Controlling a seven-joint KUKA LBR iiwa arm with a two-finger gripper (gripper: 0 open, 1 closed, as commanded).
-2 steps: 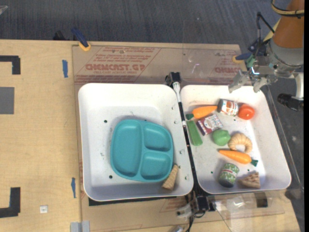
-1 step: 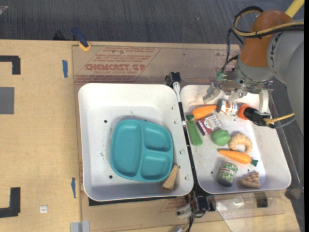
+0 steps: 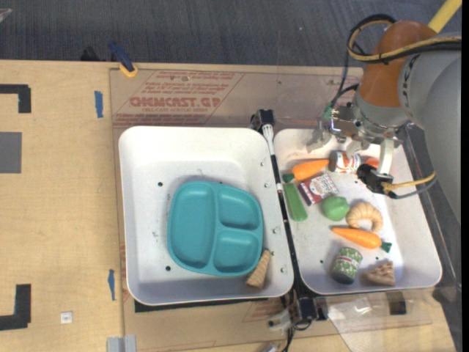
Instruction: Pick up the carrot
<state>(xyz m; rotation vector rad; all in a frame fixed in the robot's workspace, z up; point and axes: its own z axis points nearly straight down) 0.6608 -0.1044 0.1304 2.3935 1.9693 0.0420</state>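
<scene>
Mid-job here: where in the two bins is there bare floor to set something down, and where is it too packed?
Free: the left bin floor along its far wall, above the teal plate, and the strip left of the plate. Crowded: the right bin, with both carrots, croissant, can and the gripper over its far end.

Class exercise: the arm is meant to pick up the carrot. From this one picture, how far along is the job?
Done: the tool is at the right bin's far end, right beside one carrot. In hand: nothing visibly gripped. Left: grasping and lifting; that carrot and the second carrot both lie on the bin floor.
</scene>
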